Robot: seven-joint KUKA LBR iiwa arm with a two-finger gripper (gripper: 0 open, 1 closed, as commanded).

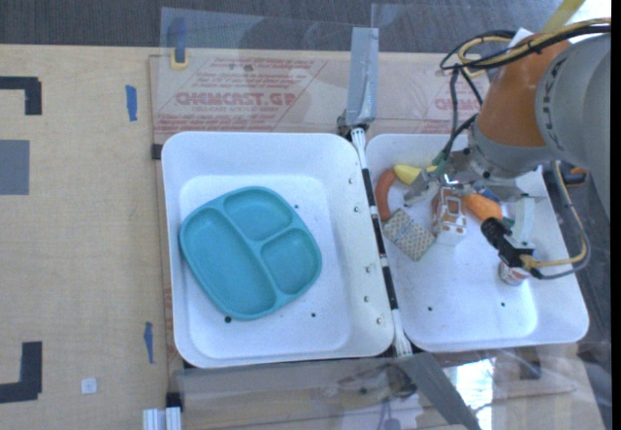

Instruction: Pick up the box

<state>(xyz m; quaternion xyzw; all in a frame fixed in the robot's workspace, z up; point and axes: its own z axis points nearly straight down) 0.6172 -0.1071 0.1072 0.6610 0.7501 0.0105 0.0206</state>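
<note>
Camera view: I find the arm (543, 98) reaching in from the right over the right bin (485, 312). Its gripper (448, 210) hangs low among the clutter at that bin's upper left. I cannot tell how the pincer stands; wrist and cables hide much of it. The box (409, 235), small and patterned, lies tilted just left of the gripper, near the bin's left wall. An orange object (385, 193) and a yellow object (408, 171) are partly covered beside it. The left bin (194, 166) bears a blue divided plate (250, 250).
</note>
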